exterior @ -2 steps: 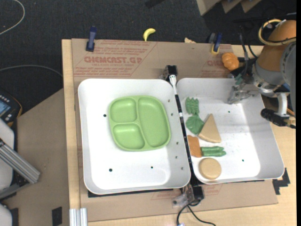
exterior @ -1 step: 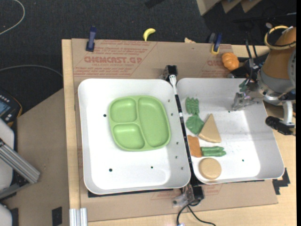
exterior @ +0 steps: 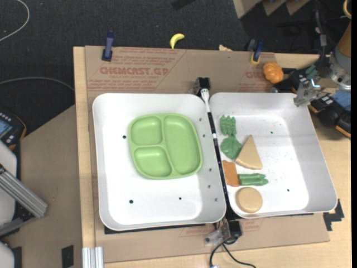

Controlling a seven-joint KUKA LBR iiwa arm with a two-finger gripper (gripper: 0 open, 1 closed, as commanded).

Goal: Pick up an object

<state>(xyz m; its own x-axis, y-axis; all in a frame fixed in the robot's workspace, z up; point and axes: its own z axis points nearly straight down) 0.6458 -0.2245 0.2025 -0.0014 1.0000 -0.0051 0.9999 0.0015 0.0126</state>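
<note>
The gripper [exterior: 308,91] hangs over the far right corner of the right bin [exterior: 295,144], at that bin's rim, with the grey arm [exterior: 340,71] running off to the right behind it. Whether its jaws are wide or narrow cannot be told; nothing shows between them. All the loose pieces lie in the right bin, crowded along its left wall, well apart from the gripper. Farthest along that wall is a ridged green piece [exterior: 227,125]; just nearer than it lies a dark green leaf [exterior: 230,148], and touching the leaf's right side is a tan wedge [exterior: 249,154] with its point toward the far side of the bin. Nearer than the leaf, an orange strip [exterior: 230,173] lies against the wall, and just right of it a green pod [exterior: 252,178] lies crosswise below the wedge. A round tan cookie [exterior: 249,199] sits at the near left corner of the right bin, just beside the pod. The rest of the right bin's floor is bare white. In the left bin [exterior: 111,149], across the shared wall, a green divided plate [exterior: 165,146] with three compartments lies flat near the middle. Beyond the right bin, on the brown board [exterior: 139,71], a small orange object [exterior: 273,72] rests near the far edge, left of the gripper.
</note>
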